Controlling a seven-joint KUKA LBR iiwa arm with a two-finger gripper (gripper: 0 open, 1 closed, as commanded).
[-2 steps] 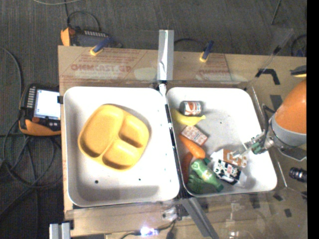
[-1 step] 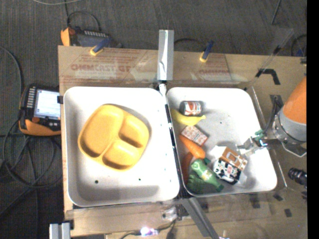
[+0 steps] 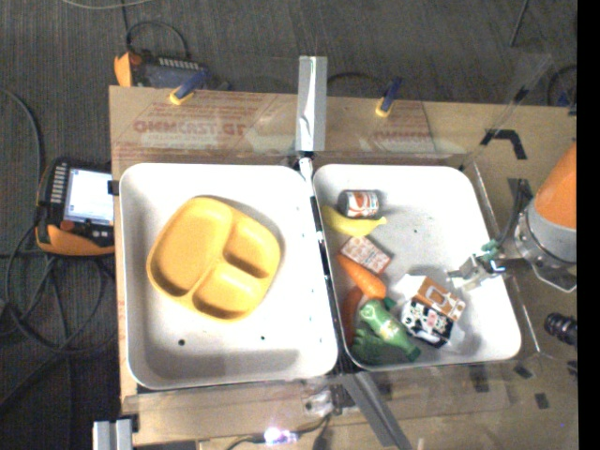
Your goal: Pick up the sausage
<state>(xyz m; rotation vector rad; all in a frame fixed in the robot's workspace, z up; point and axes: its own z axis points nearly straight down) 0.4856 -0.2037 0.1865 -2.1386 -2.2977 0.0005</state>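
The sausage [image 3: 350, 309] is a reddish-orange stick lying along the left wall of the right bin [image 3: 487, 218], partly tucked under a green bottle [image 3: 382, 329]. An orange carrot [image 3: 362, 275] lies just above it. My gripper [image 3: 475, 271] hovers over the bin's right side, well to the right of the sausage and beside an orange carton [image 3: 441, 300]. Nothing shows in its grasp.
The right bin also holds a small can [image 3: 360, 202], a banana [image 3: 351, 223], a little patterned box [image 3: 365, 252] and a black-and-white box [image 3: 427, 322]. The left bin [image 3: 150, 345] holds a yellow divided plate [image 3: 217, 257]. A grey post [image 3: 310, 101] stands behind the bins.
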